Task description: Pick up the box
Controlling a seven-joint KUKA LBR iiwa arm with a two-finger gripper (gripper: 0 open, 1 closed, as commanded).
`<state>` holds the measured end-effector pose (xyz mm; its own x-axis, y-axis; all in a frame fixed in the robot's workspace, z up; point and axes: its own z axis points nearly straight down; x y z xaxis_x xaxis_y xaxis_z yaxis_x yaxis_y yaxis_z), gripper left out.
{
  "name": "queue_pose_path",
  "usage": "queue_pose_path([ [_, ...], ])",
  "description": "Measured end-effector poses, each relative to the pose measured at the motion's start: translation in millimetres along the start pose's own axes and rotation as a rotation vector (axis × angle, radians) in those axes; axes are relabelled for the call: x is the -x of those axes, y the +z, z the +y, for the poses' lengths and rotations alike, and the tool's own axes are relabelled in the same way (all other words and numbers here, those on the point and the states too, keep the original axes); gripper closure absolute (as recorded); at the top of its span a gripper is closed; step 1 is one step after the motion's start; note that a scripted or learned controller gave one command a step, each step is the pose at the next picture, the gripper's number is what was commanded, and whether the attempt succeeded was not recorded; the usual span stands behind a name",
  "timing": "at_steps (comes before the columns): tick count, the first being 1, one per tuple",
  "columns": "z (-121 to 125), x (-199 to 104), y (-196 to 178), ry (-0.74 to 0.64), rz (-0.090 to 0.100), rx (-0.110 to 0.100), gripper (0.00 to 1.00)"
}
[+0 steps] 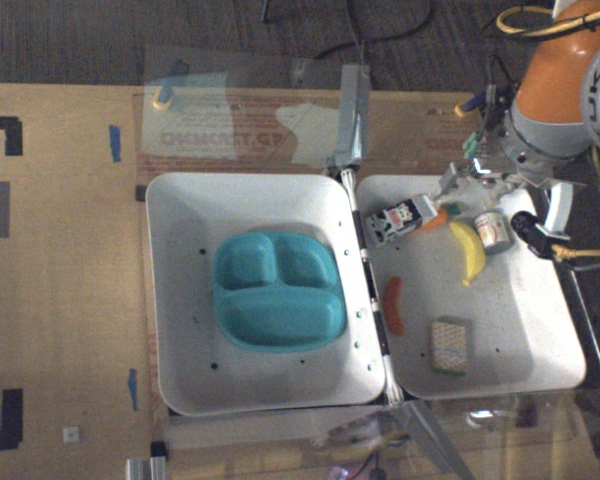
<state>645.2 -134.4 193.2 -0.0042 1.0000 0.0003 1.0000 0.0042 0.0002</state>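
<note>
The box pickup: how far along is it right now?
Done: the arm has reached over the right bin, with the gripper at its far edge beside the box. In hand: nothing visibly; the box lies on the bin floor next to the banana. Left: closing on the box and lifting it. The teal tray sits in the left bin.

We find lighting even and fairly bright, approx. overhead; the two white bins [180, 368] read clean w/o blown highlights. Shadows soft and short, e.g. under the teal tray [278, 290]. Faint glare on the clear panel [230, 118] behind the bins. Overall res. low, mild softness throughout; the dark floor [130, 8] at top shows little detail.
</note>
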Motion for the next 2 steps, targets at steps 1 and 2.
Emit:
queue_pose_path([
  [1, -75, -16, 56, 0.110, 0.000, -0.001, 0.00],
  [2, -126, -43, 104, 0.044, -0.001, 0.007, 0.00],
])
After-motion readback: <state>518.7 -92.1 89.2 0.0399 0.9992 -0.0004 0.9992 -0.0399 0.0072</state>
